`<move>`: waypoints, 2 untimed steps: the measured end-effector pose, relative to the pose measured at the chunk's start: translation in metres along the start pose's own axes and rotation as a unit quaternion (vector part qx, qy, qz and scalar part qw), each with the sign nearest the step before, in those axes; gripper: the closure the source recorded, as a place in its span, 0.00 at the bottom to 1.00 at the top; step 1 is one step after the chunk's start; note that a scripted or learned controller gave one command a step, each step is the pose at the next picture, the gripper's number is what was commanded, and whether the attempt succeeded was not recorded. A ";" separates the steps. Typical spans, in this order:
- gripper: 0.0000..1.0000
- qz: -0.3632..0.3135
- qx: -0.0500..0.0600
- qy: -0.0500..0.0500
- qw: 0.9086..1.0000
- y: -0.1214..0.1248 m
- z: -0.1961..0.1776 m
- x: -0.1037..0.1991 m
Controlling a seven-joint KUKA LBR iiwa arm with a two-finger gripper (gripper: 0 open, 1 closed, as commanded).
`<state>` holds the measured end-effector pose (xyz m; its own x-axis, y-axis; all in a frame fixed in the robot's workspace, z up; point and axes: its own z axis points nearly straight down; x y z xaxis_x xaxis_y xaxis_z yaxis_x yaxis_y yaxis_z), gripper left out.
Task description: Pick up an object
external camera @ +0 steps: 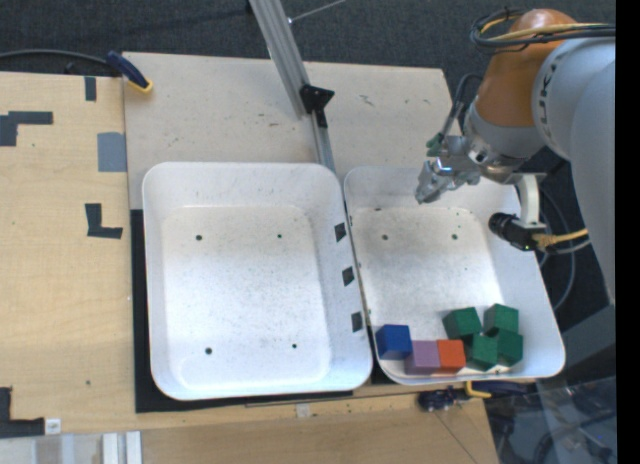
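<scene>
End effector [432,188], grip state unclear, hangs over right bin [420,252] far edge w/ blocks [470,337] well apart; should descend squarely on one.

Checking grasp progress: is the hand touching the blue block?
Apart. The camera view shows the hand at the right bin's far edge, and the blue block at its near edge, with bare bin floor between.
</scene>
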<state>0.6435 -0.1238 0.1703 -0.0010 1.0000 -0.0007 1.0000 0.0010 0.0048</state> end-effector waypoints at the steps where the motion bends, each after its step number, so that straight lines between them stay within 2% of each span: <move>1: 1.00 0.000 0.000 0.000 1.000 0.001 -0.053 0.000; 2: 1.00 -0.002 0.002 0.001 1.000 -0.014 -0.064 0.048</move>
<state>0.6291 -0.0755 0.2347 -0.0057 1.0000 0.0021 1.0000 0.0057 0.0005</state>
